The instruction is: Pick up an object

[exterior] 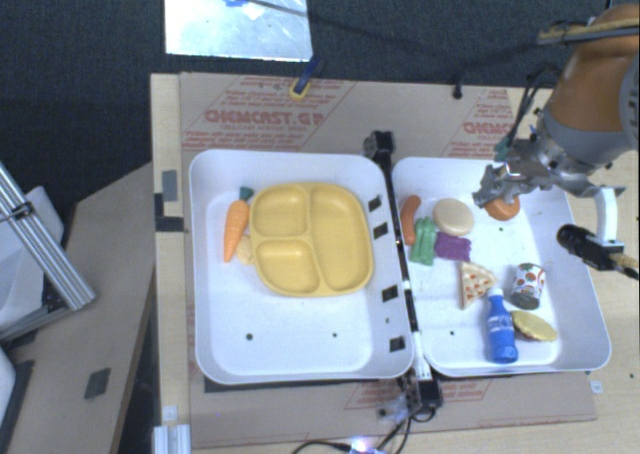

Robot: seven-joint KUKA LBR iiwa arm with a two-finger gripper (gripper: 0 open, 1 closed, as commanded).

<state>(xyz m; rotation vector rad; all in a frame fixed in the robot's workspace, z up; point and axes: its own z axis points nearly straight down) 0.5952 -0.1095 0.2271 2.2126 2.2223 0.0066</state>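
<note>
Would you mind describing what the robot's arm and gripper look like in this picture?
The arm is a thick rounded body with a broad orange band over a grey wrist section. Below it sits the small grey metal gripper, angular and blocky. A thin dark cable runs beside the wrist.

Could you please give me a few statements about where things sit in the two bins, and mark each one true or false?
1. The yellow divided tray lies in the left bin. True.
2. The toy carrot lies inside one of the tray's compartments. False: it lies beside the tray, on its left.
3. The blue bottle is in the right bin. True.
4. The pizza slice is in the left bin. False: it is in the right bin, near the bottle.
5. The gripper is over the right bin. True.
</note>
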